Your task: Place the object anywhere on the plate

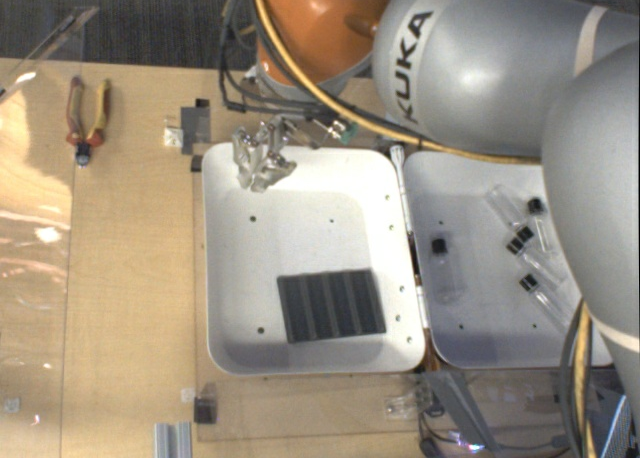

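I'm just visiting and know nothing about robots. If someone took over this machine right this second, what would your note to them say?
Gripper: at the far left corner of the left bin; I cannot tell whether it carries anything.
Plate: the dark ribbed plate lies in the left bin, near its front edge, with nothing on it.
Objects: small dark pieces, one at, lie in the right bin.
Done: nothing placed yet.
Left: get an object onto the plate.

Ribbed plate [331,306] in left bin [225,246]
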You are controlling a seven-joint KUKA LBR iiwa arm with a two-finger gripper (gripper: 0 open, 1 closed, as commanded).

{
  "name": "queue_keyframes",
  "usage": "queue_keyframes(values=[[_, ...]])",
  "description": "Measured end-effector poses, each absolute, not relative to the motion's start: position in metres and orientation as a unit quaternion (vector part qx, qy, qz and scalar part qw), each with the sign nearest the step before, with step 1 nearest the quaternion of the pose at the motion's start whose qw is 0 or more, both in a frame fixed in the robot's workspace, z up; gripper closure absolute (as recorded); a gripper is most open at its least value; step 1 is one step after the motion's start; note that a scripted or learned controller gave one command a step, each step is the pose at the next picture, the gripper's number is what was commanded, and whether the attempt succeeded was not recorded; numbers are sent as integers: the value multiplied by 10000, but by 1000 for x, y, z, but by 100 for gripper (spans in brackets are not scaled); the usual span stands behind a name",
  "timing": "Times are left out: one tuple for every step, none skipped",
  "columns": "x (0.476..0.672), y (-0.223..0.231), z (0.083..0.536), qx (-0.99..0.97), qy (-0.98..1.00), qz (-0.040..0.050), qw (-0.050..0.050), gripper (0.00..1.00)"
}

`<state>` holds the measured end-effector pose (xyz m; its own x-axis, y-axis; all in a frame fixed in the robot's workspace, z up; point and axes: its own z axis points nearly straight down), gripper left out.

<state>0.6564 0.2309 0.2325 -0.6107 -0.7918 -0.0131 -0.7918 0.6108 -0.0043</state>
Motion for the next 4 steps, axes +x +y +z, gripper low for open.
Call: queue_keyframes(values=[[663,209,185,-1926,9813,17,37,100],[671,217,90,2133,9770,37,54,100],[596,215,138,420,9991,26,46,100],[667,236,234,-1147,9934,22,58,100]])
